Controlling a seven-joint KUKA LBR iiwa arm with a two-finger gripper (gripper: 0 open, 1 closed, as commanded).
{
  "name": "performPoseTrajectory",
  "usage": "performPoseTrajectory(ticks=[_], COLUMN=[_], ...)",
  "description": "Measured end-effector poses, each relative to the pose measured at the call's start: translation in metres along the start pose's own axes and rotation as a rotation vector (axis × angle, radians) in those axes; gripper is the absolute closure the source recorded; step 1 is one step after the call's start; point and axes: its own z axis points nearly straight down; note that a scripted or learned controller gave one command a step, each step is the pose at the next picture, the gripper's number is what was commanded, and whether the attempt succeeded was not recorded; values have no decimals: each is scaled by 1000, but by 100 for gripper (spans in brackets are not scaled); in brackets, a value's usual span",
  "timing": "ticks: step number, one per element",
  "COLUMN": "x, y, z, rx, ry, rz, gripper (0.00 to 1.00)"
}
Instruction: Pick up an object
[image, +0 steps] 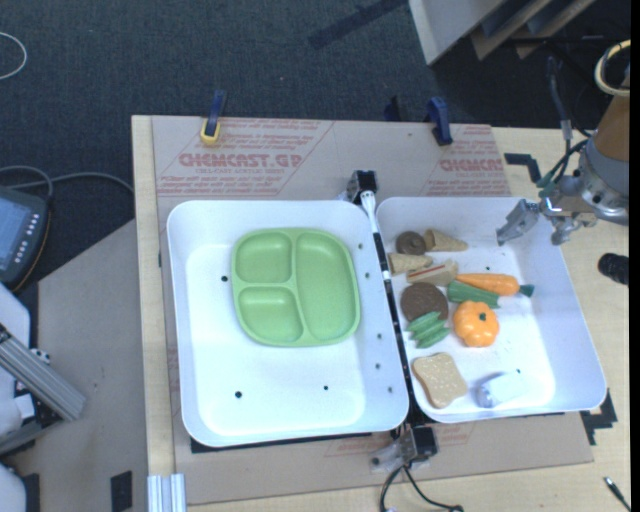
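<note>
Landmark: toy pumpkin (476, 324), orange, in the right bin (575, 330).

- Toy carrot (489, 284): just above the pumpkin, lying crosswise.
- Brown round patty (424, 300): left of the pumpkin.
- Green bean pods (428, 329): left of the pumpkin, below the patty.
- Bread slice (439, 379): below-left of the pumpkin.
- Small grey-blue item (487, 391): below the pumpkin; kind unclear.
- Gripper (538, 222): well above-right of the pumpkin, over the bin's top right corner, fingers spread apart, nothing between them.
- Green divided plate (296, 287): far left of the pumpkin, in the left bin (200, 330).
</note>
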Motion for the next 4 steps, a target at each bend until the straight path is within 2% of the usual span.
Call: performPoseTrajectory(ticks=[1,2,3,4], x=[3,4,4,5], y=[5,5,6,12], z=[62,99,85,21], rx=[0,-2,-9,-17], ry=[0,-1,-3,-6], rz=[-2,-2,-3,-1], gripper=[0,0,100,100])
